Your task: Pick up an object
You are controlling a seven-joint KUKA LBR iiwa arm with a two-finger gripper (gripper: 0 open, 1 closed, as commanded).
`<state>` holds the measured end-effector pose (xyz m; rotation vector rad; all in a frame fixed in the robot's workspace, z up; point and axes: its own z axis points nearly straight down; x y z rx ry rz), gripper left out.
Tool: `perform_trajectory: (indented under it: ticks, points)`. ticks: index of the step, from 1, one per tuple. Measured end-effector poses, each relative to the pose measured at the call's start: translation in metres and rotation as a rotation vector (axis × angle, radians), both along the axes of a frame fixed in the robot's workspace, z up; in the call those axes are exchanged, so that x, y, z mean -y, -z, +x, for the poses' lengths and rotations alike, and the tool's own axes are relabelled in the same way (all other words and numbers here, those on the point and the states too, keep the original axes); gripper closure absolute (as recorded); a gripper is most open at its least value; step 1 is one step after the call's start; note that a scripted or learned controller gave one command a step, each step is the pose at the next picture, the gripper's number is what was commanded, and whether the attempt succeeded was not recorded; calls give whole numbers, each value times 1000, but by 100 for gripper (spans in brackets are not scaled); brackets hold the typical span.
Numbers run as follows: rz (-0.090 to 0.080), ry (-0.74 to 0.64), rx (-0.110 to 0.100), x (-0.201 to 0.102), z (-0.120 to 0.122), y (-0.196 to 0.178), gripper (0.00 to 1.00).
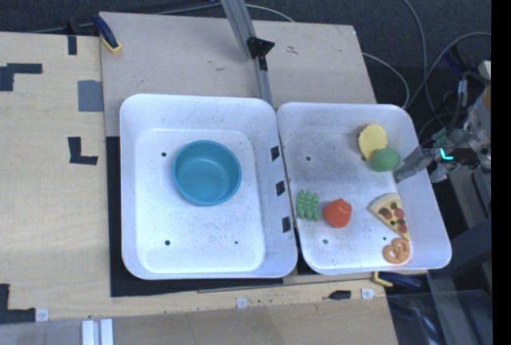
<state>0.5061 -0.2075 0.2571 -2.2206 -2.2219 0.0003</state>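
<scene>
We see two shallow white bins side by side on the bench: the left bin [144,120] holds a blue bowl [207,172] near its middle, and the right bin [319,128] holds a scatter of small toy foods. In the upper right part of that bin a yellow piece [371,138] lies touching a green ball [386,160] just below it. Lower down, near the bin's middle, a green ridged piece [307,204] sits just beside an orange-red piece [338,212]. Toward the lower right corner we find a pizza slice [390,213] and, below it, a pretzel [396,251] near the rim. The gripper [415,164] comes in at the right edge of the frame, over the right bin's rim, just beside the green ball; nothing sits between its fingers that we can make out, and we cannot tell how its jaws stand.
</scene>
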Motion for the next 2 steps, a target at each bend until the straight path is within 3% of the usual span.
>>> perform_trajectory:
  ticks: [1, 2]
  points:
    - [0, 0, 0, 0, 0, 0, 0]
    - [1, -1, -4, -5, 8, 49, 0]
